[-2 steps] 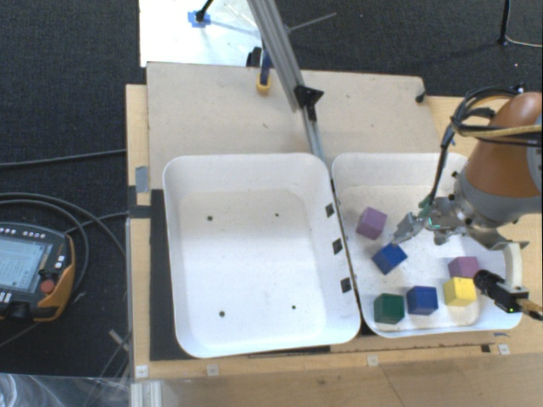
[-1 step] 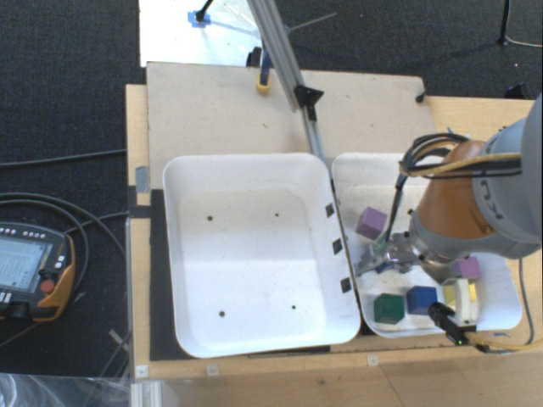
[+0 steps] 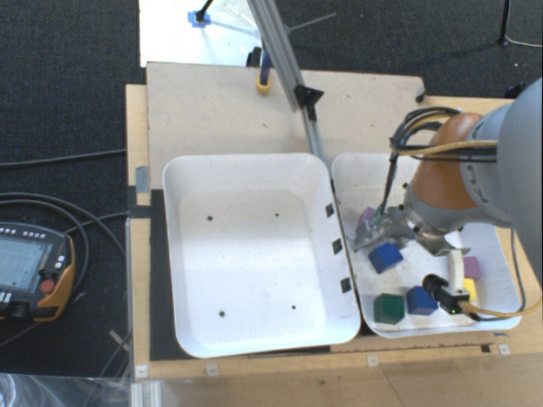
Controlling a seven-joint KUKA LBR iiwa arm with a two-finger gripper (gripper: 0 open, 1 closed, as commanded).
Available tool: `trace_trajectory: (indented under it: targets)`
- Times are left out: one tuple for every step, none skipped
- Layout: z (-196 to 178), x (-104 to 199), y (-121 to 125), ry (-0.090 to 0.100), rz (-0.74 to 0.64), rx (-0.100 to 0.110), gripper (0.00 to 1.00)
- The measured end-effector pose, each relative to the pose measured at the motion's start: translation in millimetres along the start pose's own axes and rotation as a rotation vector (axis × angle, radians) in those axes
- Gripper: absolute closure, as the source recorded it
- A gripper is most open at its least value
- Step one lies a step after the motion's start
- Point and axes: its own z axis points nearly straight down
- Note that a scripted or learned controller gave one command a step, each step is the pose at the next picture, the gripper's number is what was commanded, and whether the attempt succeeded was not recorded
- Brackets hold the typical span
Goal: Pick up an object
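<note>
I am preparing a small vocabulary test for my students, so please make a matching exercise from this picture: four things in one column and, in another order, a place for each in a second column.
Things:
1. green block
2. teach pendant
3. left bin
4. purple block

Places:
A. on the floor, left of the bench
B. near the front edge of the right bin, beside a dark blue block
C. on the bench, next to the right bin
D. at the right side of the right bin

Pairs: 1-B, 2-A, 3-C, 4-D
</note>
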Motion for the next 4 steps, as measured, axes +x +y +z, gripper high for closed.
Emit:
trace_trajectory:
  targets:
    - [-34.0,-18.8,7.8,-0.001,0.005,0.001,0.00]
    - [2.8,-4.2,-53.0,0.003,0.005,0.013,0.00]
    - [-0.3,-5.6,41.8,0.001,-0.003,-0.001,0.00]
    - [-9.8,-5.4,38.6,0.003,-0.006,0.007,1.00]
